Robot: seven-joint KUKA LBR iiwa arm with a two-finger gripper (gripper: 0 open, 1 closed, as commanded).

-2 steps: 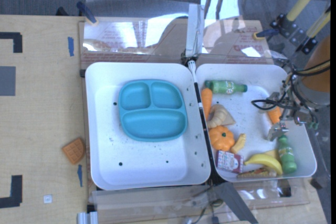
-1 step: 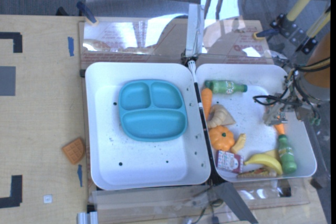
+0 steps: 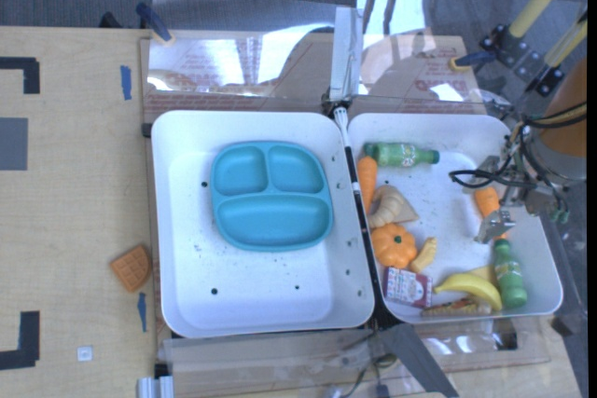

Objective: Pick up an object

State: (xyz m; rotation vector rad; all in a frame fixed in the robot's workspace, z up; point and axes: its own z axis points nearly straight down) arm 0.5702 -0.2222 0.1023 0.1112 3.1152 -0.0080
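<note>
Crowding the claw (image 3: pixel 492 226): green bottle (image 3: pixel 509 272), banana (image 3: pixel 473 286).

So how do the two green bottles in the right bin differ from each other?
The green bottle with the white label lies on its side near the far edge of the right white bin; the green bottle by the banana sits at the near right corner, pointing toward the gripper. The first lies apart from the arm; the second is just below the gripper. Both are green plastic toy bottles.
</note>
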